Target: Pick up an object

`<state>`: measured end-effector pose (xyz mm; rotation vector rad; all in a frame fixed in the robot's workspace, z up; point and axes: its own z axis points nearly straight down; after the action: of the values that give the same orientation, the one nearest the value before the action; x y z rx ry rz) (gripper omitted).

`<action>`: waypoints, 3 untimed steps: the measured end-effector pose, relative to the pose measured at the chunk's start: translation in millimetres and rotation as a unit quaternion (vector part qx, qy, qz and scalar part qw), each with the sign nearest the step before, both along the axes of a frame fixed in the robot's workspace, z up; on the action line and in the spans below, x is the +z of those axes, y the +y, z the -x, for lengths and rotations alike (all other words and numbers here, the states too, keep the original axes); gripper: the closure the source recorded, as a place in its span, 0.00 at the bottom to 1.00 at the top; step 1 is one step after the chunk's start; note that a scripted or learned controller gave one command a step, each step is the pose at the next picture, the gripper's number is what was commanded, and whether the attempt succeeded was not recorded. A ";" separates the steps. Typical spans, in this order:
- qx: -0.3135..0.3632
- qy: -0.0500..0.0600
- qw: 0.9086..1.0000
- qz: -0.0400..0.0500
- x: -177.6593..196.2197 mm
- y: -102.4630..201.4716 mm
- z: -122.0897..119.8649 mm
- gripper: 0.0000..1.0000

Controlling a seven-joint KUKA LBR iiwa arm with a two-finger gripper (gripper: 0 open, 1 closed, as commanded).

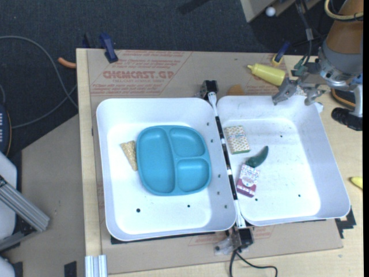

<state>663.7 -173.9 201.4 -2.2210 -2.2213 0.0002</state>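
My gripper [298,94] hangs above the far edge of the right bin [311,183], its two fingers spread apart with nothing between them. In that bin, near its left wall, lie a small beige patterned packet [236,139], a dark green pepper-like piece [258,156] and a pink and white packet [248,180]. All three are well to the left of and nearer than the gripper. The left bin [115,154] holds a blue divided plate [173,158] with a tan cracker-like piece [129,152] at its left edge.
A yellow object [266,73] and a small orange-brown piece [234,89] lie on the cardboard behind the right bin. A blue clamp [107,47] sits at the back left corner. A black divider clamp [210,89] joins the bins.
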 end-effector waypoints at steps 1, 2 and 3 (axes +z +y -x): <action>0.001 0.001 1.000 0.000 -90.4 43.4 23.2 0.00; 0.000 -0.002 1.000 0.001 -111.9 46.1 65.8 0.00; -0.001 0.001 1.000 0.000 -117.0 68.5 101.4 0.00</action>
<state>562.3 -105.4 84.3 -2.2212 -2.2190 0.0009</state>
